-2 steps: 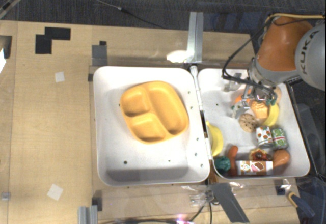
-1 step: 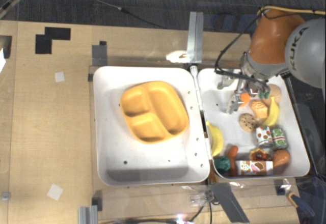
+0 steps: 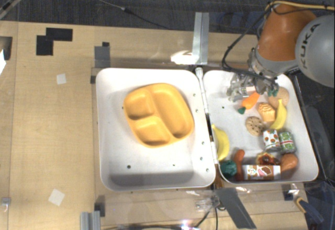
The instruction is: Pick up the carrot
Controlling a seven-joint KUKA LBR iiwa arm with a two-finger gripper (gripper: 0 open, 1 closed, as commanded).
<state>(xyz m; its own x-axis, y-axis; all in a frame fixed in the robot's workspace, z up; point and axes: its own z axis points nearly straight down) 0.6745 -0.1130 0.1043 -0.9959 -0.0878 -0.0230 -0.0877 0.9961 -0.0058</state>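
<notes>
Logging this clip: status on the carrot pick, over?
Gripper low in right bin, over carrot. Carrot on bin floor. Banana and cookie close by.

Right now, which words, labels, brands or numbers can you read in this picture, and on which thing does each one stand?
"KUKA": on the grey arm casing, at the right edge, partly cut off.
Small can with a red, white and green label: print too small to read.
Flat box with a red and white printed label: print blurred, not readable.
Nothing else carries readable text.
</notes>
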